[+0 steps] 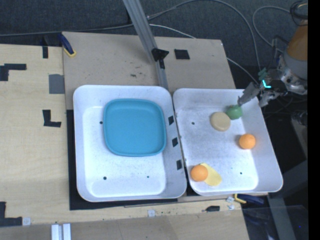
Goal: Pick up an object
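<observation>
Right bin (260, 181): an orange ball (199, 172) on a yellow piece (213, 177) near the front rim, another ball (247, 141) by the right wall — bare floor between. Farther back, a green ball (234, 112) touches a beige disc (220, 121), the gripper (245, 99) just beside it; its opening I cannot tell.

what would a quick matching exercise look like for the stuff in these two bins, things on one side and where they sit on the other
Things:
1. blue plate
2. green ball
3. beige disc
4. yellow piece

Places:
A. right bin, at the pincer tip
B. left bin, near its middle
C. right bin, front, against an orange ball
D. right bin, just left of the green ball

Pairs: 1-B, 2-A, 3-D, 4-C
</observation>
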Robot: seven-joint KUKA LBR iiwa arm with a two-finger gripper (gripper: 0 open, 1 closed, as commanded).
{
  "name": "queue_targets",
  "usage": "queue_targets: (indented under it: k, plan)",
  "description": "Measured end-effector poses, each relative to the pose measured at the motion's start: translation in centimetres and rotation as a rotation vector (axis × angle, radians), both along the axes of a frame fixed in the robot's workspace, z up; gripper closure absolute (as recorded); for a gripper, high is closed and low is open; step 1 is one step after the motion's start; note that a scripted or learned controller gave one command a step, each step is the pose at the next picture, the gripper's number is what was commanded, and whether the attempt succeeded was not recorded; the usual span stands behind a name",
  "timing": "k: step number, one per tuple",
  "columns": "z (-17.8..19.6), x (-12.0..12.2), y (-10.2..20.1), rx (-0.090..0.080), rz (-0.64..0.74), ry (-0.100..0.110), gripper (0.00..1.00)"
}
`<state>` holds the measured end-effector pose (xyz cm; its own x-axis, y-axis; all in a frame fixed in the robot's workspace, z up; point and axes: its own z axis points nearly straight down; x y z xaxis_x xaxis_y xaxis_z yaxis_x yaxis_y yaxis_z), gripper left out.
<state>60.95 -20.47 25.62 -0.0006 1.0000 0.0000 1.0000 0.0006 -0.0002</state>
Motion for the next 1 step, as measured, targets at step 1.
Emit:
queue_targets:
  k: [1]
  plan:
    - [0.00, 0.00, 0.00, 0.000, 0.000, 0.000, 0.00]
